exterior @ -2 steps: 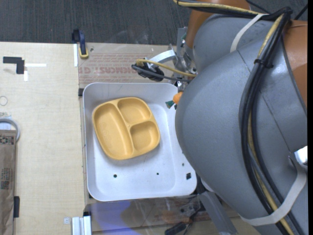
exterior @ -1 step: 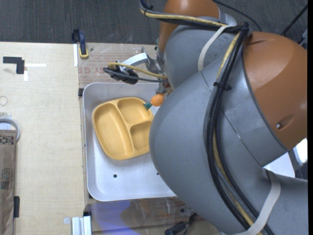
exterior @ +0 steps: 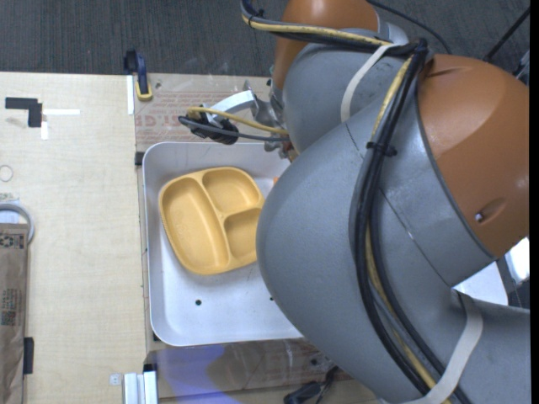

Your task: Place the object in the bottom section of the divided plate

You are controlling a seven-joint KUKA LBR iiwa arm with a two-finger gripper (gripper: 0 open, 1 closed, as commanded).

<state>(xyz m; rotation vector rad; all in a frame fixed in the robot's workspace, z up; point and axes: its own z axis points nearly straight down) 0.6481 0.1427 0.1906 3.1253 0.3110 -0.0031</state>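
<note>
A yellow divided plate [exterior: 209, 218] lies in the left white bin [exterior: 168, 310], toward its upper left. It has one long section on the left and two smaller ones on the right; all the visible sections look bare. The grey arm [exterior: 379, 225] with its orange bands covers most of the right half of the view and overlaps the plate's right edge. A small orange sliver [exterior: 275, 179] peeks out beside the arm just above the plate's right side; what it is cannot be told.
Black and yellow cables [exterior: 215, 124] run along the bin's upper rim. A wooden bench surface [exterior: 67, 225] lies to the left, with a black clip [exterior: 133, 61] and a brown packet [exterior: 10, 310] at the far left edge.
</note>
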